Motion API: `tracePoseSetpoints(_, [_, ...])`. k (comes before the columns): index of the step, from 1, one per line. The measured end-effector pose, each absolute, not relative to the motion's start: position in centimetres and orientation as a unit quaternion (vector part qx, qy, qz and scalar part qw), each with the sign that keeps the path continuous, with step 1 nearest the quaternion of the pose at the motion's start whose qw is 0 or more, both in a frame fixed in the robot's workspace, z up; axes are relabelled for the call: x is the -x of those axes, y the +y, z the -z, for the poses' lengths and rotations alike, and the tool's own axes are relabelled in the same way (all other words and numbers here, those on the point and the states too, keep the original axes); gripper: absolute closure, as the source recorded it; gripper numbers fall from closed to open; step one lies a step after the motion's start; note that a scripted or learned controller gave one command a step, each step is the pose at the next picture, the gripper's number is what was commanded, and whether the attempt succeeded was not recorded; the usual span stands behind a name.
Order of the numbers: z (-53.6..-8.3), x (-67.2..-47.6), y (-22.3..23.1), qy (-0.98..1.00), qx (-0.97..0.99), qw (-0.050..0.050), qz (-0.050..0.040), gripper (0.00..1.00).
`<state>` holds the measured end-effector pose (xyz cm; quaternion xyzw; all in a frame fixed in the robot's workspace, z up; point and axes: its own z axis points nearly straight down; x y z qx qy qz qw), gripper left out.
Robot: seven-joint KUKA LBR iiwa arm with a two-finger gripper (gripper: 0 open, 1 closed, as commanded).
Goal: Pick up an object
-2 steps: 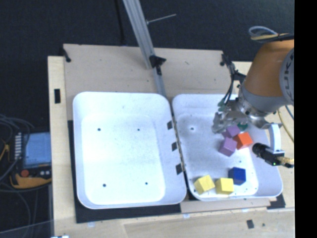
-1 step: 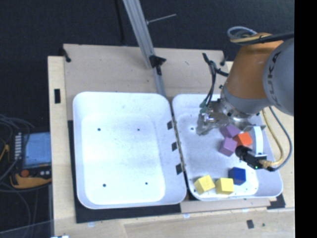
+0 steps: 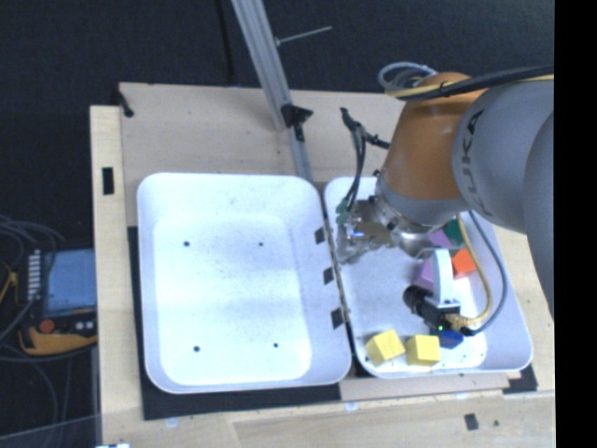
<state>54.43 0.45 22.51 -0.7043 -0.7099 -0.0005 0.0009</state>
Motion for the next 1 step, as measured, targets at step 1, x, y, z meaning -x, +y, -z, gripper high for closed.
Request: tracePoseSetpoints(1, [-23.18, -53.29, 6.07, -0.710, 0.704, 0.001, 0.0008, 1.00])
